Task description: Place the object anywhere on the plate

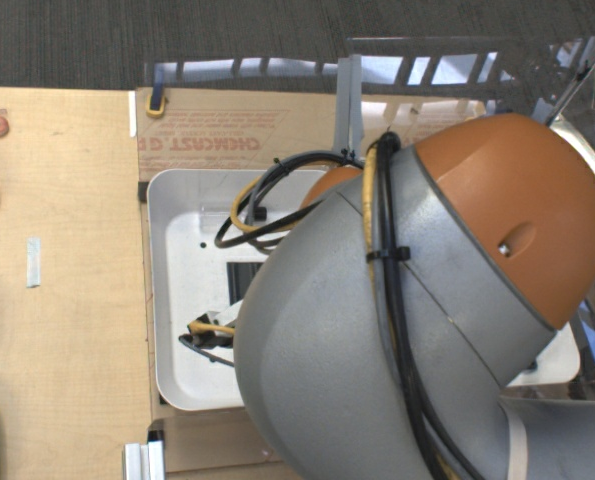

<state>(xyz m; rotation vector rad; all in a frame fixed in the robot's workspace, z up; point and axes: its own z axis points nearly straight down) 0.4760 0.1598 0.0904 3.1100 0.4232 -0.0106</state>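
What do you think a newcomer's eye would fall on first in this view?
The grey arm with its orange band looms over the centre and right of the view, with black cables running down it. At its left edge, part of a white bin shows. A brown cardboard sheet lies behind the bin, and the pale wooden bench lies to the left.

Grey arm with orange band, white bin, brown cardboard with red lettering
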